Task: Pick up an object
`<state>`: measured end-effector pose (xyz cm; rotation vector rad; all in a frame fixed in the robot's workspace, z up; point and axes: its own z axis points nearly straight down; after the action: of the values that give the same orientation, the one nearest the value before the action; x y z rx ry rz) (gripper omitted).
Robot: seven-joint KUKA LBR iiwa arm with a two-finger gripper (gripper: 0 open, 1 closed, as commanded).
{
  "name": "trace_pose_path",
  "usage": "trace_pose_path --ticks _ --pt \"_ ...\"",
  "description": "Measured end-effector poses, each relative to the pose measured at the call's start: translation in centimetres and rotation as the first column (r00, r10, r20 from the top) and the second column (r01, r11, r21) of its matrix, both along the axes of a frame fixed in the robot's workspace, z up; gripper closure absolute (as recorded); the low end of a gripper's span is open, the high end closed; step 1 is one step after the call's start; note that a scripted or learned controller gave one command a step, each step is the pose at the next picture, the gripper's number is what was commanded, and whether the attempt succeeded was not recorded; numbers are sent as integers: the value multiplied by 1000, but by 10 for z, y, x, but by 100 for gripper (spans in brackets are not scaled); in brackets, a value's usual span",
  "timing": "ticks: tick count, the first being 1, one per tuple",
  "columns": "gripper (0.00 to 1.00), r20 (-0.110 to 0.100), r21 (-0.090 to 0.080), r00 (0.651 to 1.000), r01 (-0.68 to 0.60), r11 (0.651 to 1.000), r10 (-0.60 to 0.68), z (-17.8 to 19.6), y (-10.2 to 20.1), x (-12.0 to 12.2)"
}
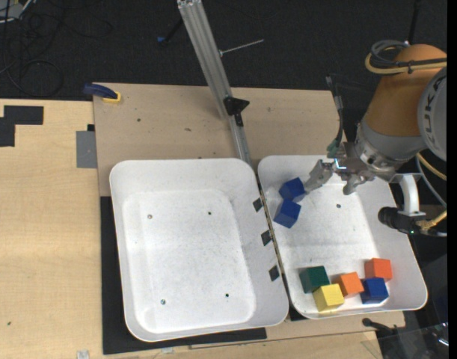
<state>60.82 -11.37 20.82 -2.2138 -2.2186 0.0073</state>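
Dark floor and loose cables lie past the pale wood tabletop (176, 126), which carries my two white bins side by side. The left bin (131, 178) sits toward nine o'clock; the right bin (393, 275) holds every block. My gripper (335, 178) hangs over the right bin's far end, fingers spread apart with nothing between them. Just off it at nine o'clock are two blue blocks (289, 200), touching or nearly so, close to the wall shared with the left bin.

At the bin's six o'clock end sits a tight cluster: a green block (313, 277), a yellow block (329, 296), two orange blocks (365, 275) and another blue block (375, 289).

My worry is the blue pair. They sit so close that one finger could land on the seam and shove both instead of straddling one. Tilted faces may also slip out as I close. Pushed toward nine o'clock, they would jam against the wall, leaving no room for a finger.

I can read no writing, brand or label anywhere.
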Motion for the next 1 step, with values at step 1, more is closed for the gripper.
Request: trace_pose_path --ticks 1 --pt "0 5 -1 1000 2 1000 -2 3 -1 1"
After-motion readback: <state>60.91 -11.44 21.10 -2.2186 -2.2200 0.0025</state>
